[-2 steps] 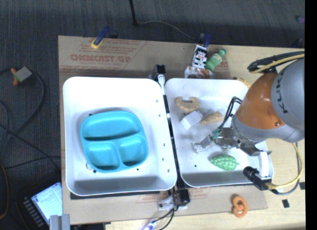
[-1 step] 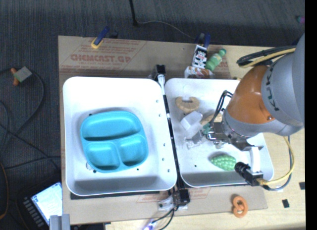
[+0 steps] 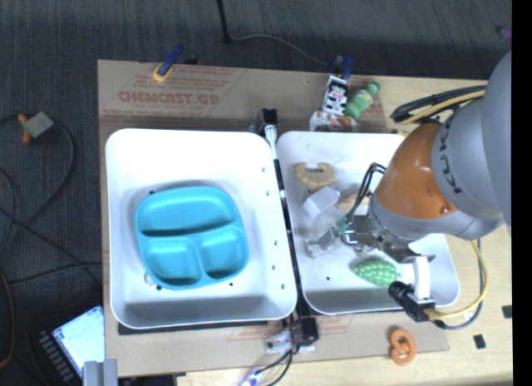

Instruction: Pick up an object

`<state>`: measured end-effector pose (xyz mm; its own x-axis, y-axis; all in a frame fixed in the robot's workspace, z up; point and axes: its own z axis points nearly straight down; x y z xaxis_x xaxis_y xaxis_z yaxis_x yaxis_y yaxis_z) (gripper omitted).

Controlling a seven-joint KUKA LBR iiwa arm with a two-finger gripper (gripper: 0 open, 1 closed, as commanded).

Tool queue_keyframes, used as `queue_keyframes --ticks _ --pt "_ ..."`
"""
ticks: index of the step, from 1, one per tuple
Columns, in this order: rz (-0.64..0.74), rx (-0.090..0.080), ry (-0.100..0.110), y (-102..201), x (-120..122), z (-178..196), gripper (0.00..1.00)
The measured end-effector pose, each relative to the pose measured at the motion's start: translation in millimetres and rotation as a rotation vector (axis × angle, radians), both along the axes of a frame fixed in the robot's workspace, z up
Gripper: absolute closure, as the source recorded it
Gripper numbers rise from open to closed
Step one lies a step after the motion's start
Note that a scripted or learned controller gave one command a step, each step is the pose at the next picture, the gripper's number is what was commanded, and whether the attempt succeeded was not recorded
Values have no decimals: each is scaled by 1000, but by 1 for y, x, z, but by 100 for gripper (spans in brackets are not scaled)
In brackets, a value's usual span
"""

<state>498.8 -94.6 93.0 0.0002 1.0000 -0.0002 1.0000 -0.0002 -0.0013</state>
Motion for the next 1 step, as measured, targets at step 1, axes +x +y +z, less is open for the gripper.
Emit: queue_keyframes --ticks 1 --pt "-1 -2 -2 -1 0 10 100"
